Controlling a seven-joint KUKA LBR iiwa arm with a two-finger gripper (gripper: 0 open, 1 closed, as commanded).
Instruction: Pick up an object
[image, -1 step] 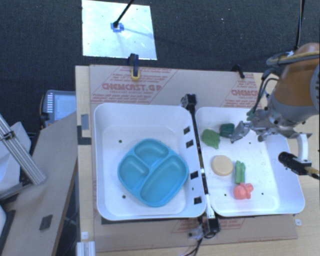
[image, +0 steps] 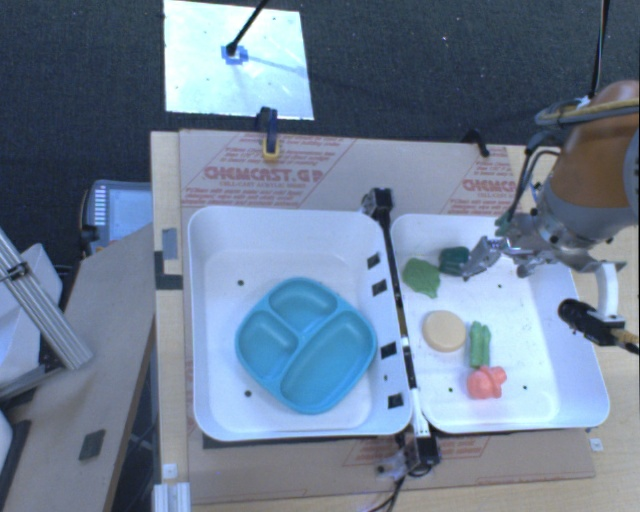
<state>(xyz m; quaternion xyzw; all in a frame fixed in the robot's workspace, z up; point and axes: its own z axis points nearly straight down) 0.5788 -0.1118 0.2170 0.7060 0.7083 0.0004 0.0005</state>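
My gripper (image: 498, 266) hangs over the back of the right bin (image: 575, 400), open, with nothing between its fingers. One fingertip (image: 474, 264) is right beside a dark green object (image: 453, 260), and I cannot tell whether they touch. A light green piece (image: 420, 277) lies just left of that. Nearer the front lie a beige round disc (image: 445, 331), a green pickle-like piece (image: 480, 343) and a red-pink object (image: 486, 382).
A blue divided plate (image: 305, 343) lies in the left bin (image: 215, 300). A black-clipped divider (image: 392, 300) runs between the bins. The arm's orange band (image: 600, 150) rises at the right. A black part (image: 590, 322) sticks out over the right bin's right side.
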